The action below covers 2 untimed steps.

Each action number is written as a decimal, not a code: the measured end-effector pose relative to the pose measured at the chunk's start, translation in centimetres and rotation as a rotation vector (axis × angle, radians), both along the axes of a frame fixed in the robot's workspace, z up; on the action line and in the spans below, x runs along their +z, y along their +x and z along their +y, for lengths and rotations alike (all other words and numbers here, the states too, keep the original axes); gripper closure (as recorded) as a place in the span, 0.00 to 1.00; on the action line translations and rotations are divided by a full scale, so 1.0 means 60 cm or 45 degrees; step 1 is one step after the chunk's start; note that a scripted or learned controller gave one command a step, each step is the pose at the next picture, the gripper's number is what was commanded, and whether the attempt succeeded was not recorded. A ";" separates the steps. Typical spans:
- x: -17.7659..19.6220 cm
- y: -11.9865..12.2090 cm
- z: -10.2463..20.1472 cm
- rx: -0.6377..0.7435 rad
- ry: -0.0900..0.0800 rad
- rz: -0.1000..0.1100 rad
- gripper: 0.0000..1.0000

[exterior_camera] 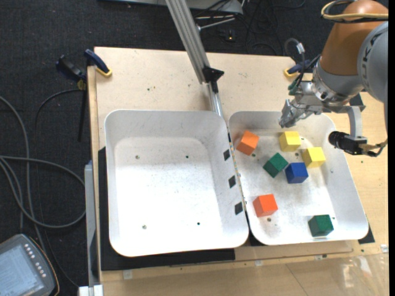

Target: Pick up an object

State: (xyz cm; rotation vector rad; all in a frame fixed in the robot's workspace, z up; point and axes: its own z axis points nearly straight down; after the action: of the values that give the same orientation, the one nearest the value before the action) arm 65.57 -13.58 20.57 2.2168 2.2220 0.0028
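Seven blocks lie in the right bin (345, 184): an orange block (248, 143) far left, a yellow block (289, 140) beside a second yellow block (313, 156), a green block (275, 164), a blue block (296, 172), a red-orange block (265, 205) and a dark green block (320, 225) nearest. The end effector (289, 119) hangs just over the far yellow block; I cannot tell its opening. The left bin (114, 165) sits beside it on the worktop (154, 79).
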 end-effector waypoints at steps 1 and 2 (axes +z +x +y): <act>-0.010 -0.007 0.091 0.007 0.004 0.006 1.00; -0.012 -0.004 0.181 0.008 0.004 0.005 1.00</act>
State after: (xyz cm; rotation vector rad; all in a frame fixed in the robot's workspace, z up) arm 65.36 -2.73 19.82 2.2132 2.2322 0.0021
